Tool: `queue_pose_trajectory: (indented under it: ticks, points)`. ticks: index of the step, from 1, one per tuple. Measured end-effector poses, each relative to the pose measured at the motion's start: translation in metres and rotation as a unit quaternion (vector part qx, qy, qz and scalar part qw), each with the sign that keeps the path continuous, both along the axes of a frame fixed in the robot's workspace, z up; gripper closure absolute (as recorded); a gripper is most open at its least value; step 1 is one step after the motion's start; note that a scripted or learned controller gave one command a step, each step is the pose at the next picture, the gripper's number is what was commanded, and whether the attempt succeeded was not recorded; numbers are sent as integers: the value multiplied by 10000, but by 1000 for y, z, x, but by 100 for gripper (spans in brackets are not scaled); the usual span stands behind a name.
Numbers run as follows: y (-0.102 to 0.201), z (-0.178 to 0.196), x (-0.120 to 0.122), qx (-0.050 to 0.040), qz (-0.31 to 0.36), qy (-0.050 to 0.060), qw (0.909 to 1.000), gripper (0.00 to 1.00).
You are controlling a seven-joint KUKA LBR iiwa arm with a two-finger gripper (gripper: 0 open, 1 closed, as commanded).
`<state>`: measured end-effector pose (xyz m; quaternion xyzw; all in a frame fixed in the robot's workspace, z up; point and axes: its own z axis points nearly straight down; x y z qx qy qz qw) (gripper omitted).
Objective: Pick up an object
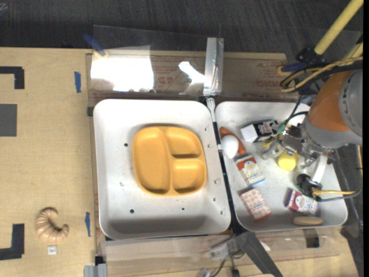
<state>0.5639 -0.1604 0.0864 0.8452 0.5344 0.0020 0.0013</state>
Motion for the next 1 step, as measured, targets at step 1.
queue_pose_trajectory:
  ticks: [1]
  points:
    - [0,9,1,2,6,3,10000,100]
